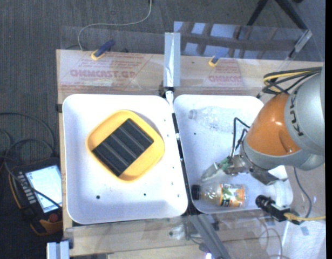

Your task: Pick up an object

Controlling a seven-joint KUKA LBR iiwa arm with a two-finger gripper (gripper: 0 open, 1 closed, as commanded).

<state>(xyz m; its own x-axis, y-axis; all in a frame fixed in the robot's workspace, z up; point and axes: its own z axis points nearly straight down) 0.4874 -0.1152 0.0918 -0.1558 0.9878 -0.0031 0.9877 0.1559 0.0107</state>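
A small bottle point(224, 194) lies on its side at the lower right of the frame, light, slick and round; grip across its middle. The tool's point(230, 165) state I cannot tell.

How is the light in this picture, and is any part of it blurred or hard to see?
Camera view: the light is even and soft, with faint shadows along the left bin rim. The yellow dish is sharp. The clear bottle in the right bin nearly melts into the white. The arm is close and slightly soft, and it hides the end effector.
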